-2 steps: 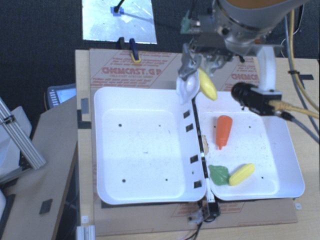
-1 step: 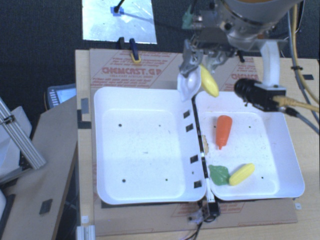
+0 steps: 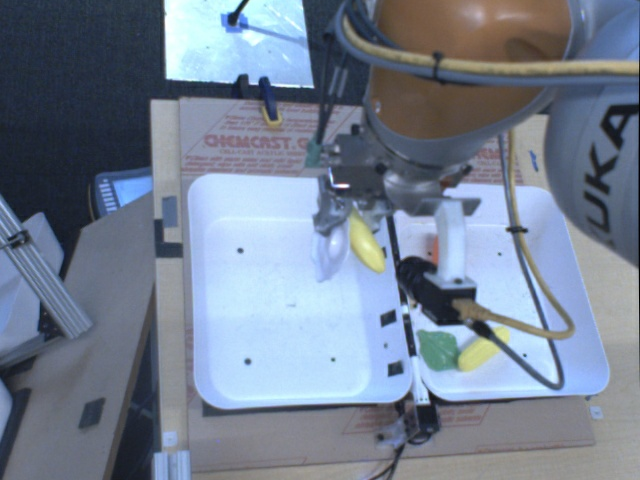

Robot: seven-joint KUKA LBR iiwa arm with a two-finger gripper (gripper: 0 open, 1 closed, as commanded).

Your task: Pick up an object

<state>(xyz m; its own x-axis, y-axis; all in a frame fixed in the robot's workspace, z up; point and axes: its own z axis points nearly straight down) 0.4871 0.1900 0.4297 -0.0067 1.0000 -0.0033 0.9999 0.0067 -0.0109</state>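
My gripper (image 3: 346,252) hangs over the right side of the left bin (image 3: 230,368), under the big orange wrist band. A pale finger (image 3: 327,252) shows on its left. Pressed against that finger's right side is a yellow banana-shaped object (image 3: 367,247), tilted, its top tucked up under the gripper body; it looks pinched and raised off the bin floor. In the right bin (image 3: 580,298) lie a green object (image 3: 437,348) and a second yellow object (image 3: 480,353) near the front, and a small orange piece (image 3: 435,242) shows behind the white bracket.
A white bracket (image 3: 450,240) and a black block (image 3: 436,294) with a yellow cable (image 3: 540,323) hang over the right bin near the divider (image 3: 405,338). A shiny plate (image 3: 238,26) lies beyond the bins. A metal rail (image 3: 40,278) is at the far left.
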